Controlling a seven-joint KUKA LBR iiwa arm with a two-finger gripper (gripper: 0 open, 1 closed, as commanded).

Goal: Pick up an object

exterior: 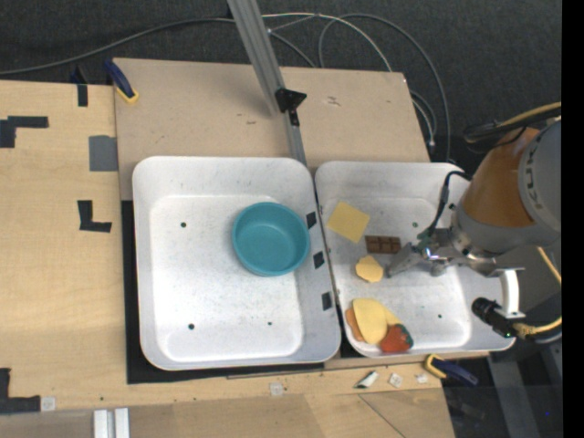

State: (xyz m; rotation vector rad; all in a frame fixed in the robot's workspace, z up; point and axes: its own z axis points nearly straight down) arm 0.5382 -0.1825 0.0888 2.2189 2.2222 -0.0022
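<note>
Claw (394, 267) low in right bin (438, 179); finger spread cannot be told. Small yellow piece (369, 269) lies just beyond its tip, brown block (383, 244) close above. Recommend centring over one item before closing.

You see the arm (525, 199) as a bulky rounded body, grey at the upper right with a broad orange band below it. A black cable runs along its left side; the gripper (401, 261) is dark grey metal.
</note>
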